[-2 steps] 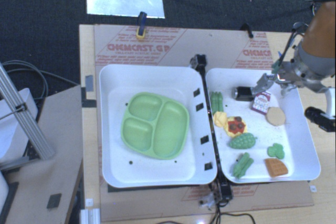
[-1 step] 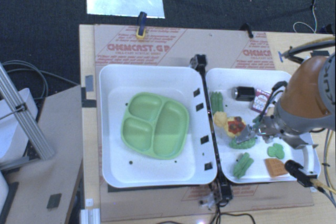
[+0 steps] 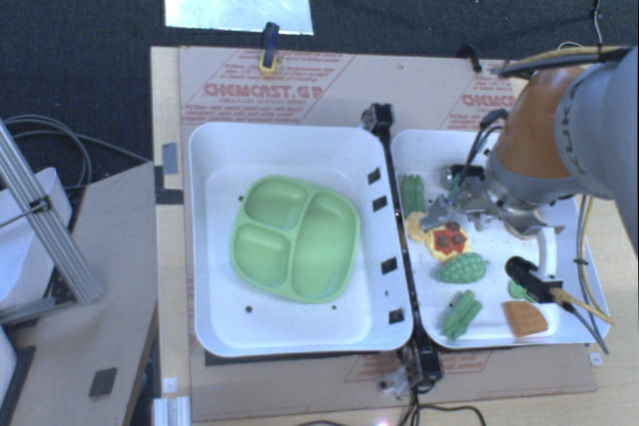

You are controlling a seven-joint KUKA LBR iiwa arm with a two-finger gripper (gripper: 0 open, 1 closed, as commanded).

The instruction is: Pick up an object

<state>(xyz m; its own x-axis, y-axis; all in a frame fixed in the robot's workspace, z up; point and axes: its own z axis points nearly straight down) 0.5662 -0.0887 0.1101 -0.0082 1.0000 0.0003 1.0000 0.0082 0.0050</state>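
Green divided plate lies alone in the left bin. Right bin holds the pickable lot: a red-and-yellow toy, a bumpy green piece just below it, a ridged green piece near the front wall, an orange wedge, a green strip by the divider. Pincer hovers right over the red-and-yellow toy; open or closed, cannot tell. Judgement: toys look light, stiff plastic, slightly slick. Best hold across the toy's narrow middle, clear of neighbours.
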